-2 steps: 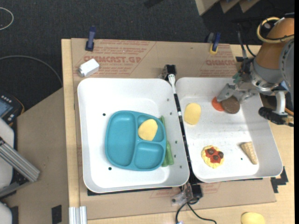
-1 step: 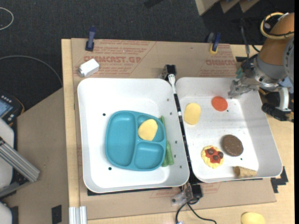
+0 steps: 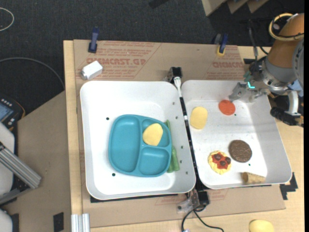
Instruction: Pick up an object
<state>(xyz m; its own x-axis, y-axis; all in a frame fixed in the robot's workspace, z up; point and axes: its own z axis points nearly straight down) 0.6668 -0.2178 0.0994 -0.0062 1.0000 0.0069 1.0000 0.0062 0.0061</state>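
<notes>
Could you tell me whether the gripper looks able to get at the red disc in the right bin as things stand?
Probably yes: the gripper hovers just beside the red disc, which lies apart from the other items with nothing over it.

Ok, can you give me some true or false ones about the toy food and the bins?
1. A blue tray sits in the left bin. True.
2. The yellow piece on the tray is in the tray's biggest compartment. False: it lies in a smaller compartment on the tray's right side.
3. The red disc is in the right bin, near the gripper. True.
4. The brown patty is in the left bin. False: it is in the right bin, beside the little pizza.
5. The gripper is lifting the pale yellow piece. False: that piece lies on the right bin's floor, apart from the gripper.
</notes>
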